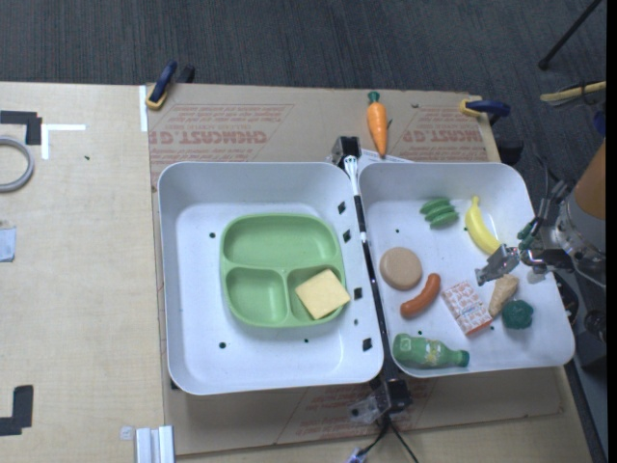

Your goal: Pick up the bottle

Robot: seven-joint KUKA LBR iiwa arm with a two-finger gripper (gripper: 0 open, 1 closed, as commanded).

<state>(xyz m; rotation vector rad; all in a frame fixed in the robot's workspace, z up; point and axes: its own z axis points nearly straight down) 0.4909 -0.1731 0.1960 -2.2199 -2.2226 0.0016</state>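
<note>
Bins: two, white, shallow, side by side on the bench.
Left bin [183,287]: one green divided tray [281,283] with three compartments; one yellow sponge-like block [321,294] in the tray's lower right compartment.
Outside the bins: one toy carrot [376,123] on the cardboard just above the gap between them.
Right bin [386,210]: nine items, one of each.
Bottle [429,352]: one, green, lying on its side at the right bin's near edge, lower left corner, cap end toward the right; nothing touching it.
Centre of right bin: round tan bun [400,267], red sausage [420,296] just below it, small printed carton [468,309].
Upper part: green pea pods [439,211], yellow banana [479,226].
Right part: cone-shaped piece [502,295], green broccoli [518,314].
Gripper [500,264]: over the right bin's right side, well apart from the bottle; fingers spread, nothing between them.
</note>
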